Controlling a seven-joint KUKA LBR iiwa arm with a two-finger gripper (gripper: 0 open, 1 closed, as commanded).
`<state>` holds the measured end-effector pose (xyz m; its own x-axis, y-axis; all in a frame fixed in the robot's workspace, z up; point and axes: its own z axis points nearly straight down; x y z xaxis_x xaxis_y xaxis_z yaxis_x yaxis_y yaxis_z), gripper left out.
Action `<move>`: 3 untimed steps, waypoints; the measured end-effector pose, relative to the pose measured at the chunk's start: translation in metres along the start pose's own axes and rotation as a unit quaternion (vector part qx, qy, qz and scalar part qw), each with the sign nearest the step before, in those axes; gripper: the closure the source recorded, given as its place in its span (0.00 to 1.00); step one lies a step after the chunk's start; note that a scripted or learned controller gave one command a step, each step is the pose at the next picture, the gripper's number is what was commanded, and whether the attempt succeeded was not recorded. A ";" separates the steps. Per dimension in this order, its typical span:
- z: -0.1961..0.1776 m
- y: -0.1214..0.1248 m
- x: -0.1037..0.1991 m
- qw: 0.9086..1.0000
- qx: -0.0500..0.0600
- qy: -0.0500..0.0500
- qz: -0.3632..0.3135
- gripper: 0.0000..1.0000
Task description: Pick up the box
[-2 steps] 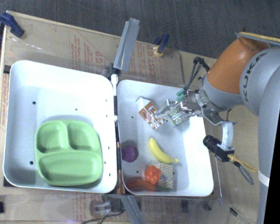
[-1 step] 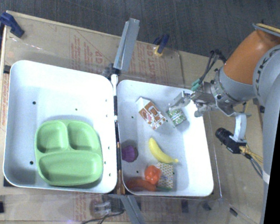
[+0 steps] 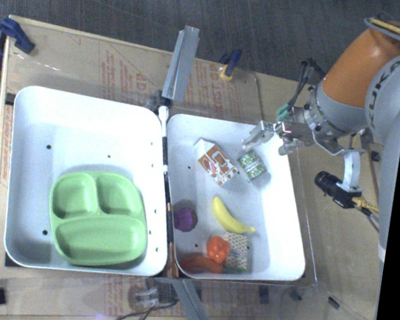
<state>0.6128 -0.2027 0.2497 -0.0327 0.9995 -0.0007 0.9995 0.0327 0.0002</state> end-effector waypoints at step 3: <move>0.021 0.003 -0.006 1.000 0.001 0.002 -0.016 0.00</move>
